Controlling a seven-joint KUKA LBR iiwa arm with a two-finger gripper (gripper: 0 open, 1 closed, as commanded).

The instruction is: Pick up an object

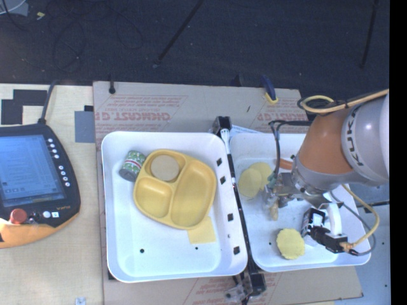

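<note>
Right bin (356, 262): claw (274, 203), grip state impossible to tell, beside yellow sponge (253, 179) near left wall; yellow disc (290, 243) near front edge

Bright, even light on the white bins (121, 246); background dark, picture slightly soft, perhaps low resolution

Bare bin floor (264, 234) lies below the gripper (275, 203). A yellow round piece (254, 179) crowds its left; another yellow piece (291, 243) sits lower right.

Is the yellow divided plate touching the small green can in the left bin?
Touching. In the camera view the yellow divided plate has its upper-left rim against the small green can, with no white bin floor between them.
</note>
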